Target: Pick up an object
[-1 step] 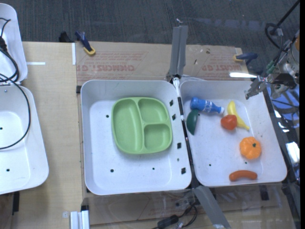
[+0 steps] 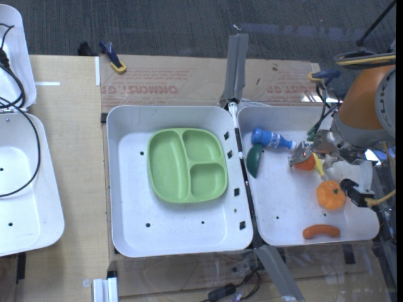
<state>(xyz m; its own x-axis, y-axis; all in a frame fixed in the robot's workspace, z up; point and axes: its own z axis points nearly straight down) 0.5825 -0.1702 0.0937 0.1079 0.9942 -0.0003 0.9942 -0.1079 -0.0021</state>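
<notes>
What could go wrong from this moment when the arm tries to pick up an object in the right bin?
The gripper sits low over a small orange-red object, with the orange pumpkin-shaped toy close by. A lift may knock the pumpkin. The grasp may also slip, since that object is partly hidden, and the blue plastic bottle lies near enough to be bumped.

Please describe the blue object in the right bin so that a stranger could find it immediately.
Look at the right bin, then at its far left corner near the divider. The blue object lies there on its side, just above a dark green piece. It is the only blue item; its neighbours are orange or green.
</notes>
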